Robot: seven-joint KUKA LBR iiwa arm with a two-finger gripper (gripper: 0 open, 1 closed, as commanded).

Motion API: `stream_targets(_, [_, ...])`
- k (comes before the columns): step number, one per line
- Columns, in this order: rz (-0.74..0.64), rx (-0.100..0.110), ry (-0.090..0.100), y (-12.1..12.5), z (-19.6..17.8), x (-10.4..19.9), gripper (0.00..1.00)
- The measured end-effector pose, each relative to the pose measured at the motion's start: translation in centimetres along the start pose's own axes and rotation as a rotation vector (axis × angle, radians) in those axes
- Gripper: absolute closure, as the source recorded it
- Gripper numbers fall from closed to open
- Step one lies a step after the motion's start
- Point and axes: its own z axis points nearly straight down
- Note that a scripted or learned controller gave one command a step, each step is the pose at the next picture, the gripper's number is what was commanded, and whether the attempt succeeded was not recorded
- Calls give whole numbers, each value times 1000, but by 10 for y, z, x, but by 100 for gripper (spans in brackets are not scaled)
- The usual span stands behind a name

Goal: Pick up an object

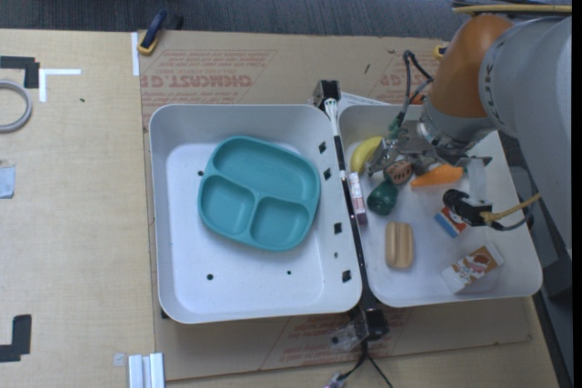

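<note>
Grey with an orange band, the arm reaches in from the right and sets its gripper [397,157] low over the far part of the right bin [427,283]; whether it is released or clenched cannot be told, and nothing can be seen held in it. Crowded close around it lie a yellow banana [366,152] just to its left, a dark green piece [382,196] just below, and an orange carrot [437,176] to its right, partly under the wrist. Further toward the near side of the same bin are a tan bun [399,245], a small red, white and blue item [450,222] and a red-and-white packet [473,267] near the corner. A slim white tube [356,195] lies along the wall next to the divide between the bins. The left bin [182,273] holds one thing, a teal divided plate [259,194], well apart from the gripper. Both bins rest on a sheet of brown cardboard [209,73] with red print, laid on a pale wooden surface [73,241] marked with black tape. Beyond the surface is dark carpet [318,4] with a bright patch of light.
</note>
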Motion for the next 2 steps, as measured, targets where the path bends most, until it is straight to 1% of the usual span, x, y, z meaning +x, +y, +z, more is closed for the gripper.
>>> stream_targets(1, [0,0,0,0,-10,0,100])
stream_targets(2, [-1,-2,-1,-12,-148,23,100])
